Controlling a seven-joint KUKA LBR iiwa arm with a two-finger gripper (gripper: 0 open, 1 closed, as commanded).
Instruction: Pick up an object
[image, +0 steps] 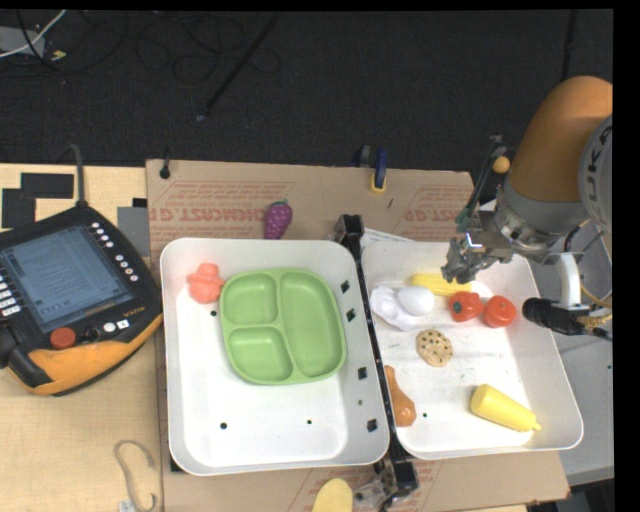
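The arm was cut off by the right edge. Its gripper covered part of a yellow banana-like toy, and the state of the jaws was too small to tell. A yellow object at the worktop's front was cut off by the bottom edge. The tablet's screen text was too blurred to read.

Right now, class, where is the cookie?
The cookie lies in the right bin, just below the white toy and left of the tomatoes.
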